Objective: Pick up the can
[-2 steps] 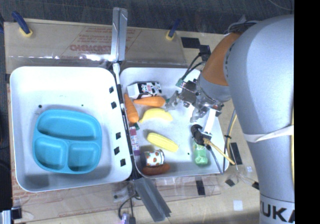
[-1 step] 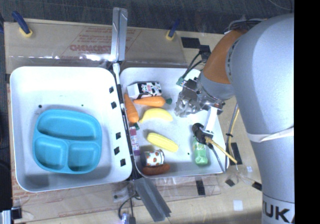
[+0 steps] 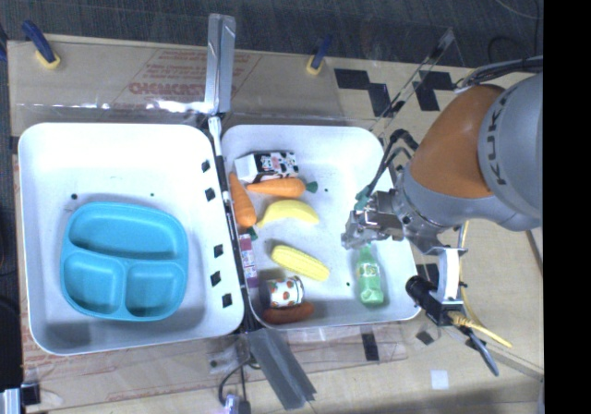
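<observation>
Camera view, right bin [image 3: 305,137] holding can [image 3: 285,291], bananas, carrots, left bin [image 3: 55,149] blue tray [image 3: 124,260]

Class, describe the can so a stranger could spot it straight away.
Start at the right-hand white bin, the one crowded with toy food. Look to its near left corner: the can sits just beyond a brown sausage and near a yellow corn cob. It alone is a short white cylinder with red spots.
</observation>
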Motion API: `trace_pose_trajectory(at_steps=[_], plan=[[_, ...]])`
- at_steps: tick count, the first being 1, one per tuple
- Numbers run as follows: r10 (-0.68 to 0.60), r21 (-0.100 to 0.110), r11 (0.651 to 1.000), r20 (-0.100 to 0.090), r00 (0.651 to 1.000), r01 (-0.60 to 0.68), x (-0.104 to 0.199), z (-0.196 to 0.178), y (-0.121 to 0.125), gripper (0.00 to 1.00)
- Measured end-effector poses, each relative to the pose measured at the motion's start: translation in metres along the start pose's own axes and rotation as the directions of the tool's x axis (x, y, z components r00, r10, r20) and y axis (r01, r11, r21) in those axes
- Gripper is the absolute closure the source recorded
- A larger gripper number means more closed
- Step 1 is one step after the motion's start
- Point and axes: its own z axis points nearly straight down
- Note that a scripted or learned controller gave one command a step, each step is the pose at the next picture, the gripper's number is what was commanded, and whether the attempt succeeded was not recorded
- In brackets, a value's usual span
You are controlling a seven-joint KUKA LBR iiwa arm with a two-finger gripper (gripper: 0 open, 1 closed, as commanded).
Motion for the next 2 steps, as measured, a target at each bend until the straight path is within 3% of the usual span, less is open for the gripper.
trace_pose_trajectory(at_steps=[1, 2], plan=[[0.0, 0.0, 1.0, 0.0, 1.0, 0.0, 0.0, 0.0, 0.0, 0.0], [0.057, 0.001, 0.998, 0.001, 0.998, -0.057, 0.058, 0.063, -0.015, 0.0]])
